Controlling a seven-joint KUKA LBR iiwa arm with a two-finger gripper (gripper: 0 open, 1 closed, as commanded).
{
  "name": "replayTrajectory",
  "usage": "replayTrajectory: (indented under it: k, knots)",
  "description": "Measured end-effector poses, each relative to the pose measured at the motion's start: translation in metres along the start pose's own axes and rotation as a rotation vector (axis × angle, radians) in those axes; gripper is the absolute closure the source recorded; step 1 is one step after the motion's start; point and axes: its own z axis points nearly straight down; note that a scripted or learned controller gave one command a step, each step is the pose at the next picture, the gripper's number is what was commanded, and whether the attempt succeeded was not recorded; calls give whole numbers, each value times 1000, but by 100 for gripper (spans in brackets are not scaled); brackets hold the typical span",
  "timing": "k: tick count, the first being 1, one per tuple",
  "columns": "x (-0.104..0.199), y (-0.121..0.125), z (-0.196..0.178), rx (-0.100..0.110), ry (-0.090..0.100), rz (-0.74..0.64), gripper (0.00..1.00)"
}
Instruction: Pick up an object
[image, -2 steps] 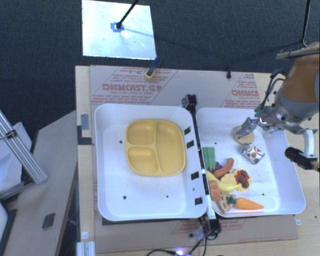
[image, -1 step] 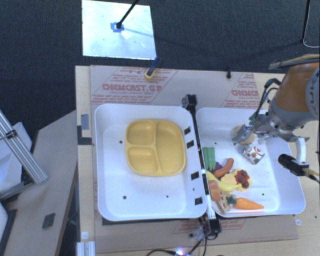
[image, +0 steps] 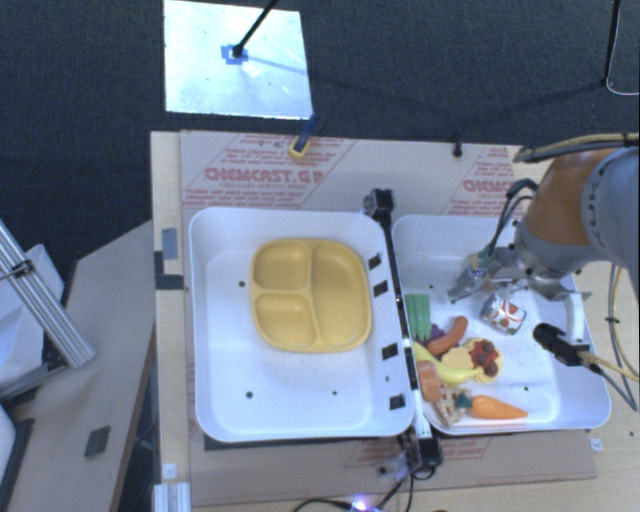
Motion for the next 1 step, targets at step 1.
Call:
replayTrajectory:
  k: [1]
  knots:
    - [0,1,4,-3,-1,1,0]
